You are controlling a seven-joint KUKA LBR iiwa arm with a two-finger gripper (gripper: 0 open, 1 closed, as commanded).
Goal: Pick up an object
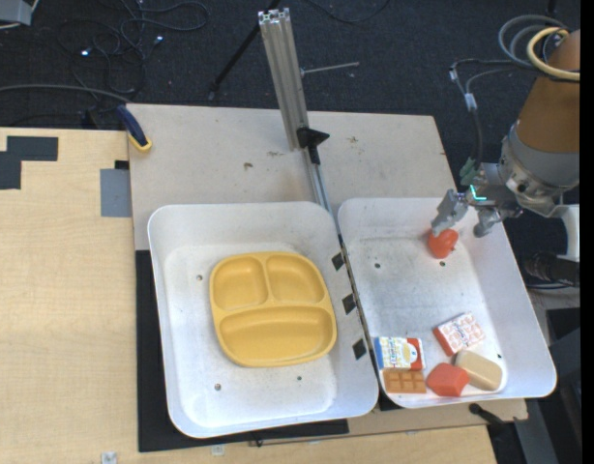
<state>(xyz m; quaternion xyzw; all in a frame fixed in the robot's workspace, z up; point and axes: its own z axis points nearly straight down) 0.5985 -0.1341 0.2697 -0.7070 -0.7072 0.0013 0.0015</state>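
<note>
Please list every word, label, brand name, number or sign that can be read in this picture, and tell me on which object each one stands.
No text can be read as words.
Small carton, right bin: a blue and yellow printed label, too blurred to read.
Red-and-white packet, same bin: a printed pattern, too small to read.
Yellow divided plate, left bin: no marking shows.
Aluminium post behind the bins: no marking shows.
</note>
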